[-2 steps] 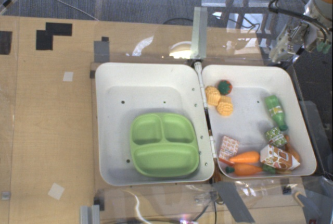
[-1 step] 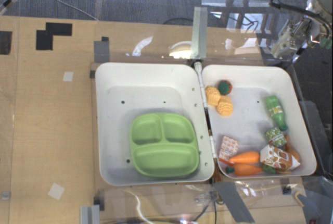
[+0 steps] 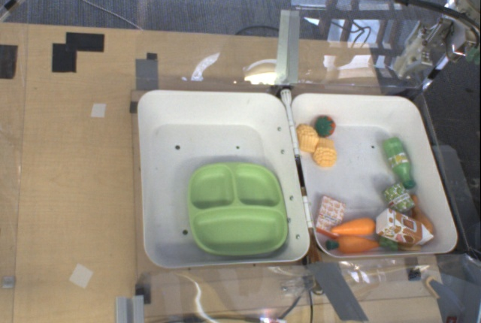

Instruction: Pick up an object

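Note:
The right bin holds the small toy items. Two yellow corn pieces lie by its left wall, with a dark green and red ball just behind them. A green bottle lies near the right wall. At the front sit a red and white packet, two orange carrots, a small green carton and a white and orange carton. My gripper hangs at the top right, beyond the bin's far right corner, well away from all of them.
The left bin holds a green divided plate toward its front. A metal post and frame stand behind the bins. Cables run near the arm at the top right. Bare bench spreads to the left.

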You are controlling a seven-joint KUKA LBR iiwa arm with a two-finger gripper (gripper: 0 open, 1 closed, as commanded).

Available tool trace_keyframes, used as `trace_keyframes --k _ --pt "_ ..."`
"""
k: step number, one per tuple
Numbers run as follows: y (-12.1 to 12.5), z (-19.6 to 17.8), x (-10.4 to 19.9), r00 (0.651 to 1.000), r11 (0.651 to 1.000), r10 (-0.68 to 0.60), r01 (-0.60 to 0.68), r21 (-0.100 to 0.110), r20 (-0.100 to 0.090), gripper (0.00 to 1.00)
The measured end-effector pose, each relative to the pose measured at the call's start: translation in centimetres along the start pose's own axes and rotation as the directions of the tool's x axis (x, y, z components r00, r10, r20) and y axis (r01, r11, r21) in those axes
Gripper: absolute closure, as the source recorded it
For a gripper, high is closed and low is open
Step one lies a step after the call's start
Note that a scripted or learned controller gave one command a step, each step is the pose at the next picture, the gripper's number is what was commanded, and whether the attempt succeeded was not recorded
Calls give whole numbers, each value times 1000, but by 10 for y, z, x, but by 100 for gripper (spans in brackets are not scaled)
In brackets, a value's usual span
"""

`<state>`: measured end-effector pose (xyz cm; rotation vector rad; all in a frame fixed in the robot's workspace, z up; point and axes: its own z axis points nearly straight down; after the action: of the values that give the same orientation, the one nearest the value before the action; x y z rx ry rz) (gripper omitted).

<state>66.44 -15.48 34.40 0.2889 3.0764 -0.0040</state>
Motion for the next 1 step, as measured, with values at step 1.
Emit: trace_keyframes --k 1 --pt "1 -14 -3 1000 1000 -3 3 0 12 100"
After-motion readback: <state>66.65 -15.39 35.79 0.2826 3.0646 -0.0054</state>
